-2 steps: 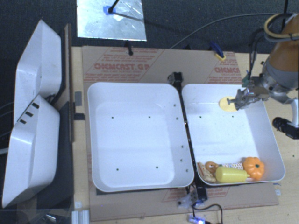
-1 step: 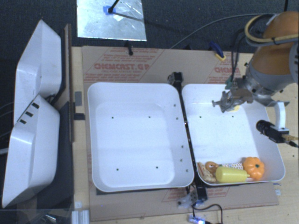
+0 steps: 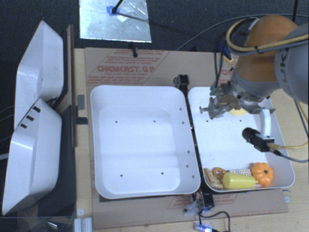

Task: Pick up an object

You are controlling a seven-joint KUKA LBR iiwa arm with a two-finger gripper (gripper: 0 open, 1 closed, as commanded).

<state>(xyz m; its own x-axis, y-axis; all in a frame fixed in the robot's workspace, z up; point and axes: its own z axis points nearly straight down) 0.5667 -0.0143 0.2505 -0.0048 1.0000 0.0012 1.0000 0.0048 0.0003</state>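
Brown cardboard with red print covers the bench (image 3: 145, 64) under two shallow white bins, and dark carpet lies behind it.

Nearest to me, at the lower right of the frame, three or four small objects are crowded in the bottom corner of the right bin (image 3: 227, 144): one yellow bottle-shaped toy (image 3: 238, 180), one small orange pumpkin (image 3: 262, 173) touching its right end, one pretzel-like piece (image 3: 216, 175) at its left end, and perhaps something striped behind them, which is too small to name. Left of it, the left bin (image 3: 140, 139) shows its white floor.

Higher in the right bin is the gripper (image 3: 216, 108), close above the floor near the bin's upper left part. A pale yellow thing (image 3: 237, 112) shows just beside it, partly hidden by the wrist. How the tool stands I cannot tell from this angle.

I think the risk is clear: the toys lie well apart from the gripper, so closing here may catch nothing. Also the crowded corner, near two walls, may block a finger.

Farthest, at the upper left of the frame, one metal sheet (image 3: 115, 13) lies on the carpet.
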